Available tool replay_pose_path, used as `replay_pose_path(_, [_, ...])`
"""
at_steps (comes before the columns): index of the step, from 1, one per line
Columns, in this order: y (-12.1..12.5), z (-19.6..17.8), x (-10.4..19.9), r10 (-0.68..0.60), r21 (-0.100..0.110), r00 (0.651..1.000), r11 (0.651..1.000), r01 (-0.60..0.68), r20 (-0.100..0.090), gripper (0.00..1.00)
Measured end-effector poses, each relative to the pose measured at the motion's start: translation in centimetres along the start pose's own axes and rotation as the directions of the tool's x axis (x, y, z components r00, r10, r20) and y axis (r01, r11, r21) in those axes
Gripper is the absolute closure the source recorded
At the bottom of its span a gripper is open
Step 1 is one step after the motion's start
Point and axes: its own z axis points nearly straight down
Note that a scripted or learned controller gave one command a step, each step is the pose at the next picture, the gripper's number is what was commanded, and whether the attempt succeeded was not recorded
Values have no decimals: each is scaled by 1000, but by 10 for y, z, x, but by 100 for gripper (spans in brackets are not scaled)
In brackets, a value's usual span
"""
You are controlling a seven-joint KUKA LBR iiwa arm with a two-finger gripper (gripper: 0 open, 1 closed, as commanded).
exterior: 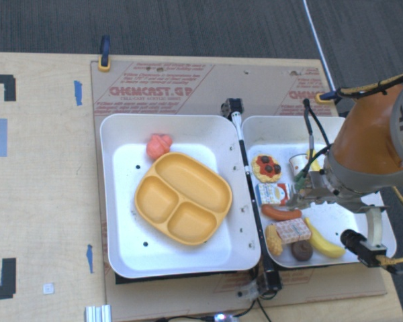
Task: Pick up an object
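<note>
From my overhead camera I see the two white bins side by side on the bench. The left bin point(114, 200) holds a yellow divided tray point(183, 198) with three compartments, lying at a slant, and a pink lumpy toy point(158, 144) just beyond its far edge, touching or nearly touching the rim. The right bin point(387, 237) carries the pile of play food: a small pizza with dark toppings point(266, 168) toward the far side, a white packet with red and blue print point(271, 193) just nearer than it, a hot dog sausage point(281, 213) nearer still, then a wafer-like block point(292, 230) resting against a tan bread piece point(274, 241), a brown round piece point(301, 250) beside them, and a banana point(323, 241) to their right. A white cup point(298, 162) stands by the pizza, partly behind cables. The arm point(369, 139) reaches in from my right, its orange band over the right bin. The gripper point(307, 194) hangs low just right of the packet and above the sausage, but I cannot tell how wide the claw stands or whether it has hold of anything.
</note>
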Motion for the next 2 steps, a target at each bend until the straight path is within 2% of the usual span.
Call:
replay_pose_path(1, [-1,1,-55,3,1,1000,1000,-3,3,100])
replay_pose_path(2, [-1,1,-54,3,1,1000,1000,-3,2,0])
